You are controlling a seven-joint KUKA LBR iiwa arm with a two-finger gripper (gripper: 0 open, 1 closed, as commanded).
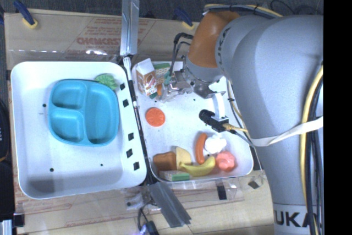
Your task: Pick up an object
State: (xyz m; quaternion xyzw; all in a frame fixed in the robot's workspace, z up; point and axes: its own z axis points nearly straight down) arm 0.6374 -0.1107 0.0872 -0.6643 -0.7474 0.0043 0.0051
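My gripper (169, 87) is low in the far part of the right bin (181, 124), under the grey wrist with its orange band. It is right next to a small white and orange carton (145, 77) and some colourful packets (160, 70) at the bin's far left corner; I cannot see whether it touches them. An orange disc (155, 117) lies alone in the middle of that bin. At the near end are a hot dog (199, 146), a white lump (215, 145), a pink piece (225, 161), a banana (199, 168), a brown bread piece (164, 160) and a green block (173, 176).
The left bin (33, 162) holds a blue divided plate (84, 111) and a green leafy toy (109, 81) at its far right corner. The arm's big grey body (275, 85) covers the right bin's right side. A black cable plug (212, 120) hangs over the bin's middle right.
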